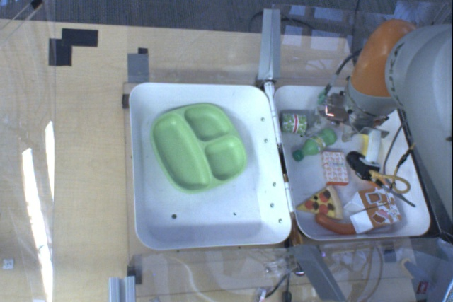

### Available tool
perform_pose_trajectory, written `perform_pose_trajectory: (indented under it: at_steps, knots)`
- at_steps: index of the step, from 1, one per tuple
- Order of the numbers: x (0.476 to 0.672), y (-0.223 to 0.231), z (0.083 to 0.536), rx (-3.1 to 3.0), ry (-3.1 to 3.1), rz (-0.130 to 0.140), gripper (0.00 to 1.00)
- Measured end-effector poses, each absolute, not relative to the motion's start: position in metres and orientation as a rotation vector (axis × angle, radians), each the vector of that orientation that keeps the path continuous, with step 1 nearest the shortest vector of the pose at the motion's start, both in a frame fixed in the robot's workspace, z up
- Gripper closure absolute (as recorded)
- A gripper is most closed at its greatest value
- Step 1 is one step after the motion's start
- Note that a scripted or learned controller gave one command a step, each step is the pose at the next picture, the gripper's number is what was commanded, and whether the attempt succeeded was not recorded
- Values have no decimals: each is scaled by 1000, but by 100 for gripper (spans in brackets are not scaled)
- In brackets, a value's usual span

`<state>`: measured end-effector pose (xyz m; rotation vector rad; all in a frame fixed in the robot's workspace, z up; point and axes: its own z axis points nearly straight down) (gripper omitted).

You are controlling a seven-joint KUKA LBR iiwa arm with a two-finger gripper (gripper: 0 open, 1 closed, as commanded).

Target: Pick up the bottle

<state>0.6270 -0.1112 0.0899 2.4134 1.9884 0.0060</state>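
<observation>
The bottle (316, 145) is small and green, and lies on its side in the right bin (304, 219), near that bin's left wall. My gripper (333, 111) hangs over the back of the right bin, just above and to the right of the bottle, beneath the arm's orange band (373, 67). The bottle stays on the bin floor, apart from the gripper.
A small can (294, 123) lies just behind the bottle. A red-and-white packet (335, 167), a pizza slice (322, 204), a sausage (335, 225) and a small carton (377, 208) lie toward the right bin's front. The left bin (205, 230) holds a green divided plate (199, 146).
</observation>
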Motion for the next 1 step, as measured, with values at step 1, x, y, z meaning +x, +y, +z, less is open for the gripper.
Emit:
perform_pose_trajectory:
  at_steps: [1]
  knots:
    - [579,-120,89,2464,1938,12,0]
